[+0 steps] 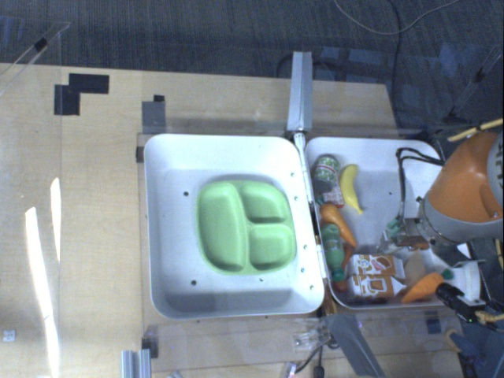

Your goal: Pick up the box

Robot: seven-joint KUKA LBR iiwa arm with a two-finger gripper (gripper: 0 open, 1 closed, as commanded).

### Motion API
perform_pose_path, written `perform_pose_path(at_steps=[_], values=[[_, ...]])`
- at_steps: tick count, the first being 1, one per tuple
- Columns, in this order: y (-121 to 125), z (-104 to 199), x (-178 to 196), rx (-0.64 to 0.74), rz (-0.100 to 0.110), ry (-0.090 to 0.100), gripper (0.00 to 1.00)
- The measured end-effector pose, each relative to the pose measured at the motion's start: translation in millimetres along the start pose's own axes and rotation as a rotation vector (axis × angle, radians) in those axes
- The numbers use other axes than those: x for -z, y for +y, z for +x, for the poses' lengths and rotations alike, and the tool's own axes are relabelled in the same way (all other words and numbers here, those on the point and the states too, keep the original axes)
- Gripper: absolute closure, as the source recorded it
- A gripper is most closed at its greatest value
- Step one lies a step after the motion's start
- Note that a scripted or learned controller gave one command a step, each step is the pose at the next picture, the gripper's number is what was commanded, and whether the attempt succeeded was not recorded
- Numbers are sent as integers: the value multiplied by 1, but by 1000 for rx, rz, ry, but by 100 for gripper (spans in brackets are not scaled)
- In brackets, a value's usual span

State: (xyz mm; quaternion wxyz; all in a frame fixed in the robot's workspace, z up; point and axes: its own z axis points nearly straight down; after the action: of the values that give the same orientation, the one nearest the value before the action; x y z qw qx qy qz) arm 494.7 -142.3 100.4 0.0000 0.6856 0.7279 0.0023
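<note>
Box (pixel 370 278) lies flat at lower edge of right bin (pixel 376 157), carrot (pixel 422 287) touching its right side, green bottle (pixel 334 248) just left. Banana (pixel 351 187) and can (pixel 326 168) in upper part of that bin. Gripper (pixel 400 235) hangs just above box's upper-right corner; finger state: cannot tell. Left bin (pixel 165 211) w/ green divided tray (pixel 246 225).

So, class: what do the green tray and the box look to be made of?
Green tray: likely moulded plastic, with a matte, even colour and rounded compartments. Box: probably printed cardboard, with flat faces and coloured graphics, though blur leaves this uncertain.
</note>
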Motion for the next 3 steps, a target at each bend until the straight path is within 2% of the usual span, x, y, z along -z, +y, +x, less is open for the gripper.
perform_pose_path(at_steps=[1, 2, 3], values=[[0, 0, 0, 0, 0, 0, 0], [-6, -31, -12, -215, -5, 0, 0], [75, -55, -13, -177, -7, -6, 0]])
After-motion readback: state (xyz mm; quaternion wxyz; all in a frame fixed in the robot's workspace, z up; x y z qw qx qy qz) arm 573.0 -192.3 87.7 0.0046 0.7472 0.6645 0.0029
